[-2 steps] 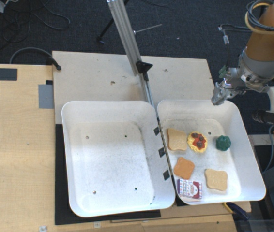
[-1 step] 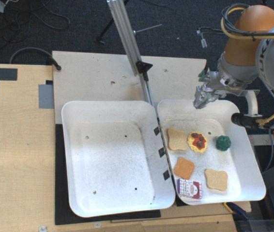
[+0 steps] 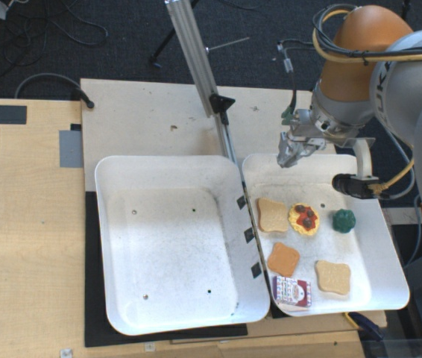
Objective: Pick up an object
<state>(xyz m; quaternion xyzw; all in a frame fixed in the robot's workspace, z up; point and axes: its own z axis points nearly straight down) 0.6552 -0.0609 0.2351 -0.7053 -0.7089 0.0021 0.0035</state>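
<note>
Illegibly printed red packet [image 3: 291, 291] beside orange square [image 3: 283, 259].

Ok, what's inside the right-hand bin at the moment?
The right bin holds two toast slices, a small pizza, an orange square, a green ball and a red-and-white packet. The gripper hangs over its far edge, hiding the floor beneath.

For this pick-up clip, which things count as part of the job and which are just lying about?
Job: gripper; right bin; in it toast slice, small pizza, green ball, orange square, second toast slice, red packet.

Lying about: left bin; metal rail; floor cables.
</note>
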